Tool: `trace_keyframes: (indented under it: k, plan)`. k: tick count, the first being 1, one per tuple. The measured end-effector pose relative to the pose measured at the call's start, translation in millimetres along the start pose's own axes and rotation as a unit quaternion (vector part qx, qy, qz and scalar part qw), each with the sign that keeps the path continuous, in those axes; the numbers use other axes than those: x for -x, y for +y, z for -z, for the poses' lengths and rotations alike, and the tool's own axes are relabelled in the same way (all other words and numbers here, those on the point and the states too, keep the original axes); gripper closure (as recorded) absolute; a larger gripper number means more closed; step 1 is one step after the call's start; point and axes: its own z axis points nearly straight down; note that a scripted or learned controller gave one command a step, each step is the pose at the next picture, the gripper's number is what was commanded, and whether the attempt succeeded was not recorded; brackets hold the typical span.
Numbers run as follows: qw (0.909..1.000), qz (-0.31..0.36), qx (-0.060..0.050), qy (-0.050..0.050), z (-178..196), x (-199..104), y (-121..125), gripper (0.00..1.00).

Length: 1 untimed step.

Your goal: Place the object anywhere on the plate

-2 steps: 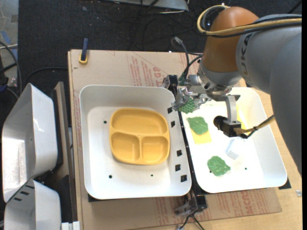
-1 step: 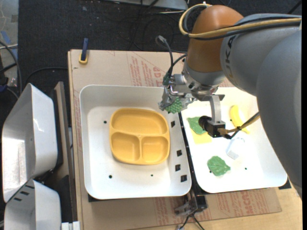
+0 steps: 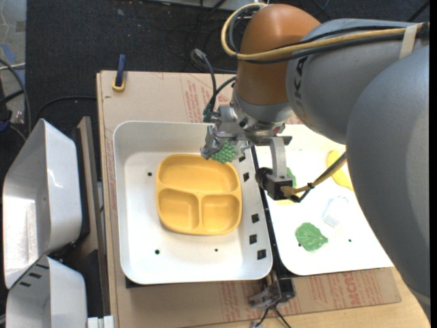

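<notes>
Grey arm [image 3: 382, 115] bulks nearest the lens, filling the upper right and reaching in over the right bin [image 3: 355, 251]. Its orange band [image 3: 273, 39] sits above the wrist, with a yellow cable [image 3: 321, 36] looped over it.

Below the band, the gripper [image 3: 222, 145] hangs at the plate's far right corner, just past the rim. A small green object [image 3: 224, 154] with a bumpy surface shows right at the fingertips, and seems to be pinched between them, so the hand looks closed narrowly on it. The object hovers at or just over the plate's far rim, not clearly resting on it; contact with the plate cannot be told.

The plate [image 3: 199, 194] is yellow, with three compartments, and lies near the middle of the left bin [image 3: 136, 203]. All three compartments are bare.

Right of the plate, across the wall shared by the two bins, a black part [image 3: 276, 185] of the tool hangs over the right bin's near edge. Farther right of the plate, a green leafy piece [image 3: 311, 237] lies on that bin's floor, with a pale clear item [image 3: 332, 212] just beyond it and a yellow thing [image 3: 339, 168] partly hidden by the arm.

Beyond the plate, a blue clip [image 3: 120, 72] sits at the cardboard's far left corner.
</notes>
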Motion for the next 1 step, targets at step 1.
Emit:
trace_keyframes:
  k: [1]
  plan:
    - [1.0000, -0.005, -0.001, -0.001, 1.1, 13.1, -0.8, 1.00]
